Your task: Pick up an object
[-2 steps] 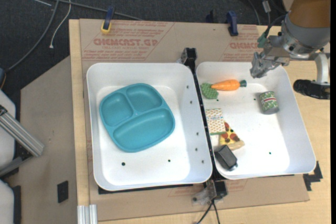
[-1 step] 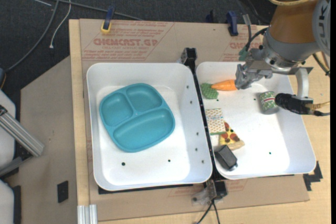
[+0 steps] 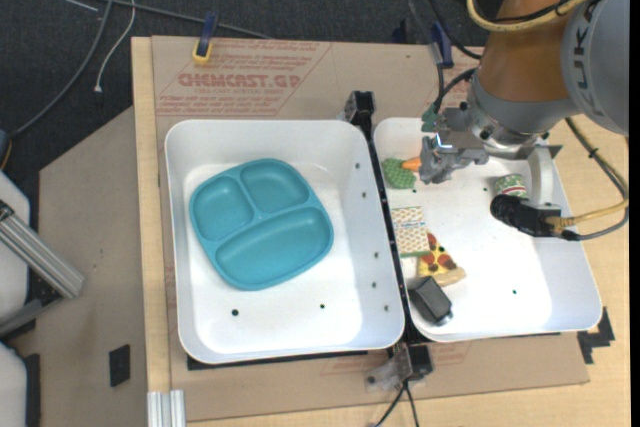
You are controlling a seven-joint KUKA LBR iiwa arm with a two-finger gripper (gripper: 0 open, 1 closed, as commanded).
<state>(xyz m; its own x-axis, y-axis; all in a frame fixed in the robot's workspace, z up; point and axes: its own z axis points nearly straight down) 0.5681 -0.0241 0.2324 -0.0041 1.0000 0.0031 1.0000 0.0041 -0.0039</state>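
My gripper (image 3: 438, 163) hangs over the upper left part of the right bin (image 3: 560, 305), just right of a small orange piece (image 3: 410, 162) and a green piece (image 3: 398, 175). Nothing shows between it and the bin floor. Lower in the same bin lie a patterned card (image 3: 408, 227), a toy pizza slice (image 3: 438, 263) and a black block (image 3: 432, 300). A green and white item (image 3: 508, 185) sits right of the gripper, partly behind the arm's black cable fitting (image 3: 520, 213).
The left bin (image 3: 200, 315) holds a blue divided plate (image 3: 262, 222). The grey and orange arm (image 3: 535, 25) covers the right bin's top right corner. Cables trail over the dark floor at the top left.
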